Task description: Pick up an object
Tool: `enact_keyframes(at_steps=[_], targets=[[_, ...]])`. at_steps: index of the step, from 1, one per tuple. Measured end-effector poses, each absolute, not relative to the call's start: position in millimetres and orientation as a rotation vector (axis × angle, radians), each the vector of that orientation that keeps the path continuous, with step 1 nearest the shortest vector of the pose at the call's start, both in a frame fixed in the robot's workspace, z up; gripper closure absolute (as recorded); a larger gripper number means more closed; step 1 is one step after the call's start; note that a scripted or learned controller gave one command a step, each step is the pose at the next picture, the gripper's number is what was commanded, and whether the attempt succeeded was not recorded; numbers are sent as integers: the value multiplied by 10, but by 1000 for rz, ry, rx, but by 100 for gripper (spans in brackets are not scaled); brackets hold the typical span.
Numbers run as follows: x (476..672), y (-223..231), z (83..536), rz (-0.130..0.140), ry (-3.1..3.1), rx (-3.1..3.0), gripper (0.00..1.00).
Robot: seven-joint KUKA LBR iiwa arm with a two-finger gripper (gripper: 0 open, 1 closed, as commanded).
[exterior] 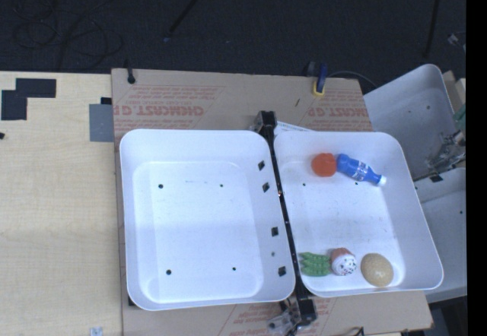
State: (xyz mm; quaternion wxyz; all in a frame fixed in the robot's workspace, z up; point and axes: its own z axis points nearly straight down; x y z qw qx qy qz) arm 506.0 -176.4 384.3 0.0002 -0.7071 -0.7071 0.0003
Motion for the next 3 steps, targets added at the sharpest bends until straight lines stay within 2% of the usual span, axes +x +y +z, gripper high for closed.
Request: enact_keyframes(at_steps=[1, 2, 3], targets=[[4768, -1440, 2257, 10, -2212, -2210, 100], [4764, -1340, 3171, -3, -2227, -2221, 100], [4823, -1275, 3713, -1, -2225, -2220, 100]])
